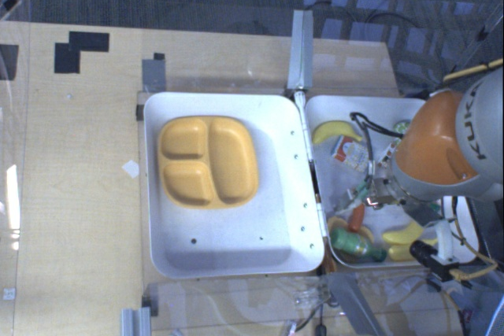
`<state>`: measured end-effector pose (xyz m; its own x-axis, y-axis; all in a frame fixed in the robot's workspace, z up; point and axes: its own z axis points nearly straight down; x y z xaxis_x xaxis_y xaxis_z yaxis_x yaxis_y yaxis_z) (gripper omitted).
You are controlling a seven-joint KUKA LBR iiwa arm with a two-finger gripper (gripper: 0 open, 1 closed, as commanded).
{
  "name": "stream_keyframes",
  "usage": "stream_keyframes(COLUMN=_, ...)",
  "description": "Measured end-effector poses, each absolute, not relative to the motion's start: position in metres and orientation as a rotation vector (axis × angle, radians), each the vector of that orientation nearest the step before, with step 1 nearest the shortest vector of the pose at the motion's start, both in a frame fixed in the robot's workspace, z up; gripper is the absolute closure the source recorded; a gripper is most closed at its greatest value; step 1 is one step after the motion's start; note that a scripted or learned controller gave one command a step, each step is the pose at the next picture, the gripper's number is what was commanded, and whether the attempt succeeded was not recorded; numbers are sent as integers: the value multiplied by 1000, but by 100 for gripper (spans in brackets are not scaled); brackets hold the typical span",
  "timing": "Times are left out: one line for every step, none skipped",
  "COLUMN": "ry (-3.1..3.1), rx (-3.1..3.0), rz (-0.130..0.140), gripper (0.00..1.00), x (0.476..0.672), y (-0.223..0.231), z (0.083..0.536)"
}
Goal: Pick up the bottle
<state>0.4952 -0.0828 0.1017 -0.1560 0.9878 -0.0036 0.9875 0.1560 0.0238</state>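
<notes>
You see the grey arm with its orange band (441, 145) reaching in from the right over the right-hand shallow white bin (394, 105). Its gripper (372, 197) hangs low inside that bin, among a tangle of black cable; you cannot tell from this view how it is set, because the wrist and cables cover much of it.

The bottle, a green plastic one with a yellowish end (353, 241), lies on its side at the near left corner of the right bin, close against the bin's front wall. It sits just below and a little to the left of the gripper, apart from it, with nothing of the gripper around it. A small orange carrot-shaped piece (357, 218) lies between the bottle and the gripper.

Elsewhere in that bin, you find a yellow banana (332, 130) near the back left, a white and red carton (346, 150) beside it, and another yellow banana-like piece (405, 238) near the front, just right of the bottle.

The left-hand white bin (236, 248) holds a yellow three-compartment plate (209, 161). Both bins rest on the pale wooden bench (71, 169).
</notes>
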Motion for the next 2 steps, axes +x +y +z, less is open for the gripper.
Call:
stream_keyframes(ry=2158, rx=2273, rz=13, gripper=0, x=551, y=-88, z=89)
stream_keyframes(ry=2375, rx=2060, rz=-8, gripper=0, x=668, y=-93, z=87)
